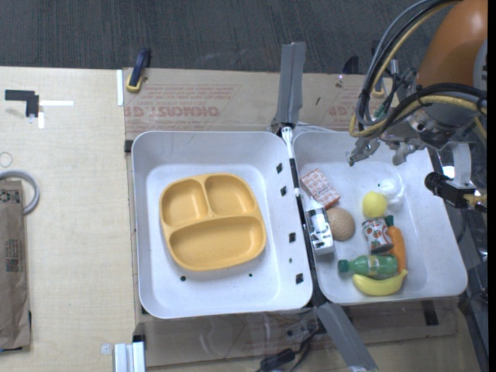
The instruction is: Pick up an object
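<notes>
The right bin (434, 285) holds several small items. Among them are a red-and-white packet (319, 186), a yellow lemon (374, 204), a brown round piece (340, 224), a white-and-black box (319, 231), a small juice carton (377, 233), an orange carrot (398, 245), a green bottle (372, 266) and a banana (380, 284). A clear whitish object (390, 187) lies beside the lemon. My gripper (376, 160) hangs over the bin's back part, above and behind the lemon. It is open, its two fingers spread apart with nothing between them.
The left bin (147, 285) holds a yellow divided plate (211, 221). A grey divider (291, 84) runs between the bins at the back. Cardboard (194, 103) lies behind the left bin, and a brown bag (12, 262) sits at the far left. Cables loop above my wrist (403, 45).
</notes>
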You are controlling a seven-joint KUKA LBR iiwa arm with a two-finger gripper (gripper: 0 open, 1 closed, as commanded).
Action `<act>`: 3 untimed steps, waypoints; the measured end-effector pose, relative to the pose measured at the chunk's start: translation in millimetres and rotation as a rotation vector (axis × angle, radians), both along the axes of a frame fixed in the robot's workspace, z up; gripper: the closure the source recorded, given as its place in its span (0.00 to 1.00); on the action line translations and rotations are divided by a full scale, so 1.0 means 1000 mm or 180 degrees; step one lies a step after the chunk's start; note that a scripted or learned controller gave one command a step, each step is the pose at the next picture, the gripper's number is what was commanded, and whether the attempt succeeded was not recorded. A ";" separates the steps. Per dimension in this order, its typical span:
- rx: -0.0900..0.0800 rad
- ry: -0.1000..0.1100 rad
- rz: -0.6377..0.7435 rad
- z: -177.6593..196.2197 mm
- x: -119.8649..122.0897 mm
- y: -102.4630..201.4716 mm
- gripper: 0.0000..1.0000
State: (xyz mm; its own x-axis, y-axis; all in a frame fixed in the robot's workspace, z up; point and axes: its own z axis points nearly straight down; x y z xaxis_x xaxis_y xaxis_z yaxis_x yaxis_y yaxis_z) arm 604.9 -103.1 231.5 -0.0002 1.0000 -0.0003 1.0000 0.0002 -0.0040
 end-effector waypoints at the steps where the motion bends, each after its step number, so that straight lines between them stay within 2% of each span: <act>1: 0.0002 -0.0006 0.1126 -0.127 -0.037 -0.058 0.00; 2: 0.0004 -0.0007 0.1271 -0.141 -0.081 -0.063 0.00; 3: 0.0008 -0.0008 0.1250 -0.141 -0.103 -0.115 0.00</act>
State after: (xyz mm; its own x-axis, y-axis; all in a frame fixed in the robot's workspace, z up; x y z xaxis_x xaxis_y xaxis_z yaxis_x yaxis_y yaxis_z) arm 502.1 -217.6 90.6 -0.3830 0.9237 0.0017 0.9237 0.3830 -0.0011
